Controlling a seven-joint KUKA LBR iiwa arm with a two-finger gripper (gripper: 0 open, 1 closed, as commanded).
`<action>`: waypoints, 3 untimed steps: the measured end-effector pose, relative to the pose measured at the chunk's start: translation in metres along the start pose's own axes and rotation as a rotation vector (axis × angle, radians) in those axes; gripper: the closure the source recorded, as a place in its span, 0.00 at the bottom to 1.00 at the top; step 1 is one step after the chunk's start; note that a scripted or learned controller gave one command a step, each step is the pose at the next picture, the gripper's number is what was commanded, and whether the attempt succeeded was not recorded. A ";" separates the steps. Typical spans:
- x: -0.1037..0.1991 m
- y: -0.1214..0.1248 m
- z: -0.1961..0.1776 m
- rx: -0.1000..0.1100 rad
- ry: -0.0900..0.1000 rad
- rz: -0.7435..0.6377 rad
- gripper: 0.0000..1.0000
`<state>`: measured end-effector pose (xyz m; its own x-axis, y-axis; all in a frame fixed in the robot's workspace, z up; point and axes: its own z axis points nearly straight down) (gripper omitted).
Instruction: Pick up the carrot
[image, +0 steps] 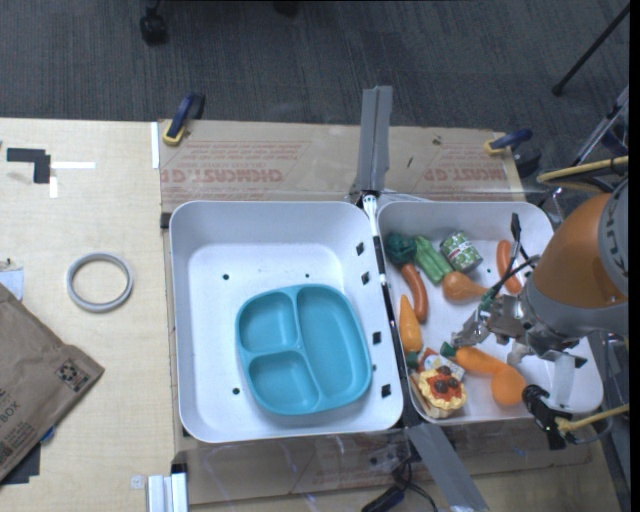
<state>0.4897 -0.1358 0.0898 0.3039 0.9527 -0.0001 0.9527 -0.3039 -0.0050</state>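
The carrot (488, 362) is orange with a green top and lies slantwise in the lower middle of the right bin (455, 212), its green end pointing left. My gripper (478, 332) hangs just above the carrot's leafy end, reaching in from the right under the grey and orange arm (585, 262). The carrot's right end runs under the wrist, close to a rounder orange piece (510, 388). Nothing shows as lifted off the bin floor.
Crowding the right bin are a small tart (442, 390), a hot dog (415, 290), an orange wedge (409, 322), an orange fruit (463, 287), a green pickle (432, 260), broccoli (400, 247) and a green can (460, 250). The left bin (200, 300) holds a blue divided plate (300, 348).
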 end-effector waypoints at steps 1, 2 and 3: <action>0.012 -0.017 0.000 -0.003 -0.001 -0.155 0.00; 0.036 -0.024 -0.001 -0.006 -0.002 -0.264 0.00; 0.036 -0.021 -0.010 -0.012 -0.002 -0.261 1.00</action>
<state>0.4809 -0.0948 0.0994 0.0474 0.9989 -0.0023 0.9989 -0.0474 0.0069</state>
